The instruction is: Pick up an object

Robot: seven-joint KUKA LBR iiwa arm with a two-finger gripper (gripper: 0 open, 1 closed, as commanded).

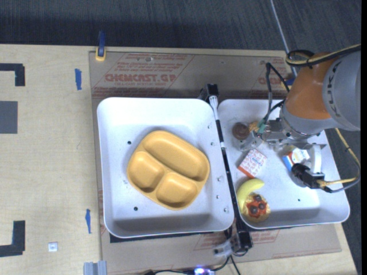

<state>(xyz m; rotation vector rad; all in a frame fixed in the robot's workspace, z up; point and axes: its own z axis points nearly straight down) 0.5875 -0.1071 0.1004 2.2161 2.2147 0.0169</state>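
Gripper [274, 135] hangs low over the right bin [338, 202] near the red-white packet [252, 163], likely lining up a grab; jaw state unclear.

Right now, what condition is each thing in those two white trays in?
Yellow divided plate: upside down, tilted, in the left bin.
Banana: lying flat in the right bin.
Small red-and-white packet: lying flat.
Brown round piece: resting near the arm.
Gripper: low over the right bin.
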